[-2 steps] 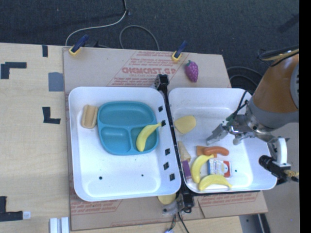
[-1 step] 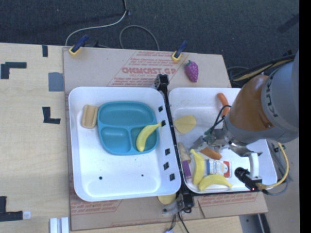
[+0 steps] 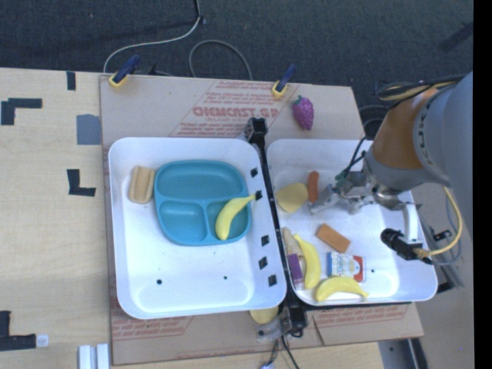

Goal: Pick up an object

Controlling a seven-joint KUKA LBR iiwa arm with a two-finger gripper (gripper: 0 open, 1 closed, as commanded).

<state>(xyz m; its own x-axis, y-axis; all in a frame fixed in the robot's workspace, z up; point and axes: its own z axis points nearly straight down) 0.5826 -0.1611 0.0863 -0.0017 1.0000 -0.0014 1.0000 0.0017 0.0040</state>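
The claw [image 3: 329, 198] sits low inside the right shallow white plastic bin [image 3: 419, 283], and whether it is released or clenched cannot be told from this slant. Nothing visibly sits in its grasp, so the pick seems not yet made.

Just to its upper left stands the small red sausage-shaped piece [image 3: 313, 183], nearly touching it. A little further left lies the pale yellow round disc [image 3: 292, 197]. Just below the claw lies the orange rectangular block [image 3: 333, 237] (a plausible target too). Further down lie two yellow plastic bananas [image 3: 310, 258] and a small printed carton [image 3: 344, 266].

Closing, gripping and lifting all remain.
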